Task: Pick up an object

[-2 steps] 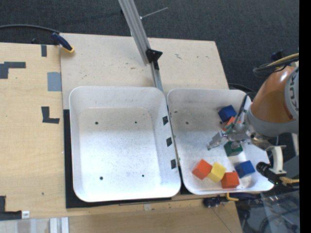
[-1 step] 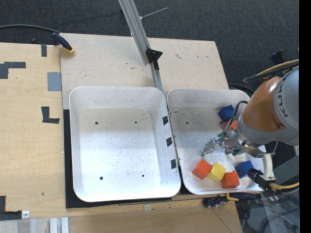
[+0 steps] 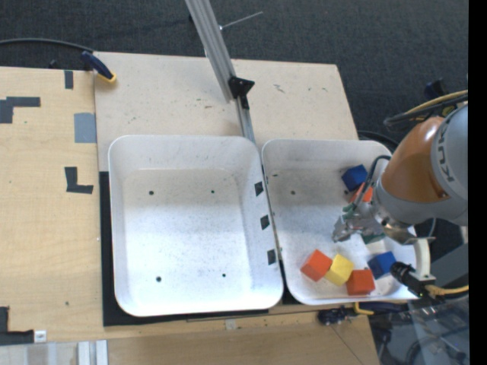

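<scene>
1. The gripper [image 3: 346, 230] hangs low in the right bin [image 3: 304, 162]; whether it is spread or pinching, I cannot tell.
2. Below it sit an orange block [image 3: 316, 265] and a yellow block [image 3: 340, 269], touching.
3. Risk: descending between the 2 crowded blocks could nudge both aside, leaving nothing caught.

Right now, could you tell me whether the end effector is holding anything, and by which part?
Cannot be told: the end effector hangs above the right bin's floor.
</scene>
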{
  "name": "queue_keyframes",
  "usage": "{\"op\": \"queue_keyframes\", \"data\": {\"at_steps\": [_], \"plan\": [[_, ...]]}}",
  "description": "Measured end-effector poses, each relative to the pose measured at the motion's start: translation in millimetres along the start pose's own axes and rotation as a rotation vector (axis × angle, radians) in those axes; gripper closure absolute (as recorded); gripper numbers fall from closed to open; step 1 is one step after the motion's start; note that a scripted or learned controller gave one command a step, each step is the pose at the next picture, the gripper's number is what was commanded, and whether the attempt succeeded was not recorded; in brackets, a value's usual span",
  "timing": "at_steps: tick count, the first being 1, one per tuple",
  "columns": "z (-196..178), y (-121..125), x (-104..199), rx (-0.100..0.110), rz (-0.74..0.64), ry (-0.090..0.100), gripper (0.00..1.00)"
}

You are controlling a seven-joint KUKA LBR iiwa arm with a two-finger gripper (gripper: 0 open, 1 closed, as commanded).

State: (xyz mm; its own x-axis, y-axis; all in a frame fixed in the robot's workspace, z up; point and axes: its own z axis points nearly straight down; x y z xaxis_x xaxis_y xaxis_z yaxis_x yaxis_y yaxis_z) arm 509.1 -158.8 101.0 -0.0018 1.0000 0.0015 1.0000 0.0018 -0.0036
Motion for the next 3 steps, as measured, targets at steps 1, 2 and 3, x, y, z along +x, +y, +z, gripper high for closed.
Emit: {"op": "queue_keyframes", "data": {"at_steps": [1, 2, 3], "plan": [[-62, 3, -4, -0.008, 0.001, -0.003, 1.00], [-123, 1, -10, -0.009, 0.001, -0.004, 1.00], [-168, 2, -10, -0.008, 0.000, -0.003, 1.00]]}}
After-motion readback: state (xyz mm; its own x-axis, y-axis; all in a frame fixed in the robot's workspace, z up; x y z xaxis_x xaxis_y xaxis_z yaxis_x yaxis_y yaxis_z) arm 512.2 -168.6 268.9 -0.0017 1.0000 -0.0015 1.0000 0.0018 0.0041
